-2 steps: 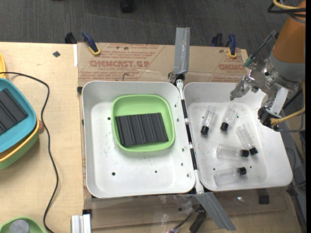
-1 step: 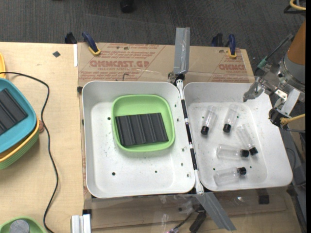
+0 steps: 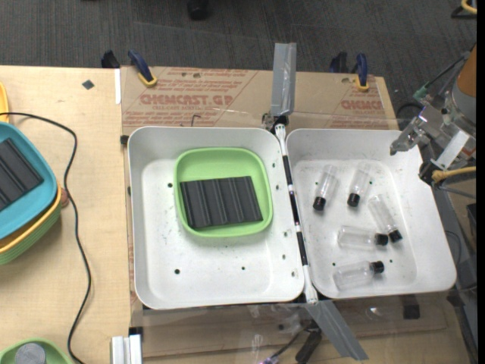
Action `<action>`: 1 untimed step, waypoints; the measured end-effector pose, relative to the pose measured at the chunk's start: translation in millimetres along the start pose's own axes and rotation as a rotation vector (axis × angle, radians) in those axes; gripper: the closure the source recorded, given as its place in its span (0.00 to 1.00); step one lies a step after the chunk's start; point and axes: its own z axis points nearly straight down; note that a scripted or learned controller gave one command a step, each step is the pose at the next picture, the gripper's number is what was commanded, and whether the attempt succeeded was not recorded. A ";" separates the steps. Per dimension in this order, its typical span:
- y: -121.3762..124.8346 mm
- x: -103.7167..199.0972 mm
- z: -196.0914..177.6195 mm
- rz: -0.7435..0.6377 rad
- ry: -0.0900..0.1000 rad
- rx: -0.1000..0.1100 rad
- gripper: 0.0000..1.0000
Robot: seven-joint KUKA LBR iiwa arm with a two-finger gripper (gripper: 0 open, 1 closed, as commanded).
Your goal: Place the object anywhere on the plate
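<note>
Camera view, looking down at a slant. Left bin (image 3: 144,226): shallow white plastic, rounded corners, a few small dark holes in the floor. In its upper middle sits the plate (image 3: 258,174), lime green, rounded-square with a raised rim, glossy. A dark grey ribbed mat (image 3: 221,202), rectangular and matte, lies flat on the plate and covers most of its floor.

Right bin (image 3: 432,256): same white plastic, touching the left bin along a dark centre seam. It holds five clear plastic vials with black caps, all lying on their sides. Vial (image 3: 323,189) at 10 o'clock in the bin, cap toward 6. Second vial (image 3: 358,186) just beside it at 12 o'clock, cap toward 6. Third vial (image 3: 384,218) at 3 o'clock, tilted, cap at its lower end. Fourth vial (image 3: 361,238) near the centre, cap toward 3, close to the third vial's cap. Fifth vial (image 3: 358,274) at 6 o'clock, cap toward 3. None is on the plate.

Gripper (image 3: 405,139) hangs at the right bin's 2 o'clock corner, grey metal, over the rim, apart from every vial. Cannot tell whether the jaws are open or closed; nothing seen between them.

Surface (image 3: 61,294) is pale wood; brown printed cardboard (image 3: 227,97) lies under the bins, clamped at 12 o'clock. Teal and yellow stacked trays (image 3: 30,196) at the far 9 o'clock edge, black cable (image 3: 72,203) looping beside them.
</note>
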 end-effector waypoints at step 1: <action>22.8 -23.8 9.2 0.212 0.000 0.000 0.00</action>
